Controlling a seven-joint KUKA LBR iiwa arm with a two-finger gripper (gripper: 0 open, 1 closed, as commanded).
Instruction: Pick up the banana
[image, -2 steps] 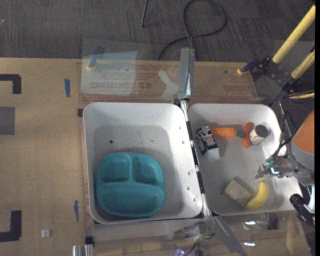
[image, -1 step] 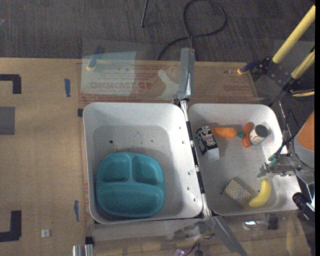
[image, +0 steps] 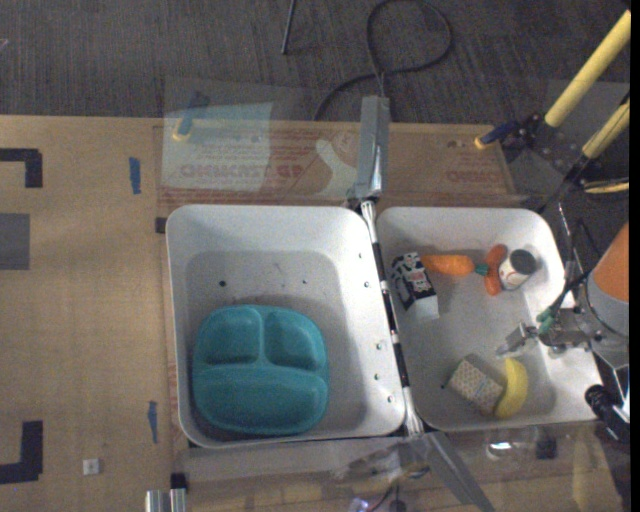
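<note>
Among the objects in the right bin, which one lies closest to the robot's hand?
The yellow banana. It lies near the bin's lower right corner, just below the hand, beside the tan block. The carrot, carton and cup lie farther up.

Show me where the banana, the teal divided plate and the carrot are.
banana (image: 514, 387), camera view, middle of its curved yellow body.
teal divided plate (image: 260, 368), camera view, ridge between its compartments.
carrot (image: 449, 265), camera view, middle of its orange body.
</note>
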